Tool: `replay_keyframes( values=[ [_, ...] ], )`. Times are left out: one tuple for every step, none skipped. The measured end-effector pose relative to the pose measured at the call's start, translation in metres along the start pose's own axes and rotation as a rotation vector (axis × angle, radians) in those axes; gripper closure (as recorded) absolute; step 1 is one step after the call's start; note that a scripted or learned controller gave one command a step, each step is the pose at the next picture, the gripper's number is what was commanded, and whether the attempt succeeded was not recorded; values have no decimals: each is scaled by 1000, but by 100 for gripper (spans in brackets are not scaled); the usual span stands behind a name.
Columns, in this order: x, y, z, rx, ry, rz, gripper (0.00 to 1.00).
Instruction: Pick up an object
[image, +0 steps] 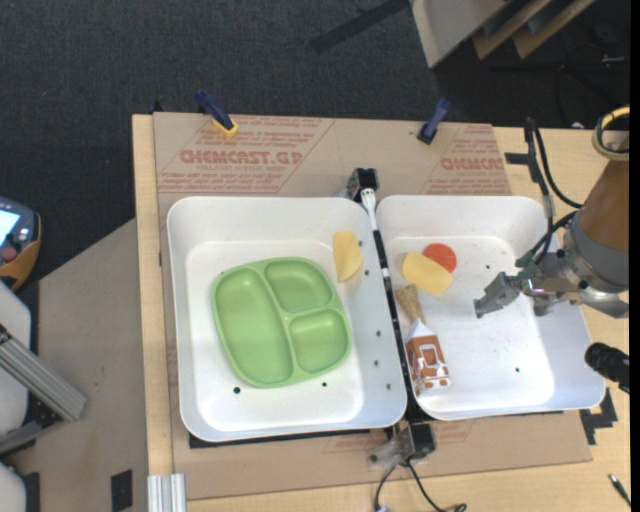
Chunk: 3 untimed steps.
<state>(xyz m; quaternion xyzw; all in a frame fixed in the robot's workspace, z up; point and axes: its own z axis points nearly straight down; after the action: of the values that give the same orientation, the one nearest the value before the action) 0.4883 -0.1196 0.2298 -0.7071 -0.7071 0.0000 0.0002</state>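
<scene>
Dark carpet — cardboard-topped bench, two white bins.

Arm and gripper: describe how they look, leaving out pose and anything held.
The arm enters from the right, with a brownish-orange band above a grey wrist section. Black cables loop beside it. The gripper is small, dark grey metal.

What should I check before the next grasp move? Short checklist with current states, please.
1. Gripper over the right white bin: ok.
2. Fingers open: cannot tell.
3. Nothing held yet: ok, no object seen between its fingers.
4. Targets nearby: ok, round red object and yellow rounded object touch each other, left of the gripper.
5. Orange-and-white packet against the bin's left wall: not ok for an easy grasp.
6. Green divided plate in the left bin: ok, out of the way.
</scene>
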Motion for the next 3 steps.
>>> replay_keyframes(
  values=[
    [11,3,123,-24,-10,4,0],
    [51,61,25,-16,-2,-7,0],
    [63,118,46,-6,-1,-4,0]
  ],
)
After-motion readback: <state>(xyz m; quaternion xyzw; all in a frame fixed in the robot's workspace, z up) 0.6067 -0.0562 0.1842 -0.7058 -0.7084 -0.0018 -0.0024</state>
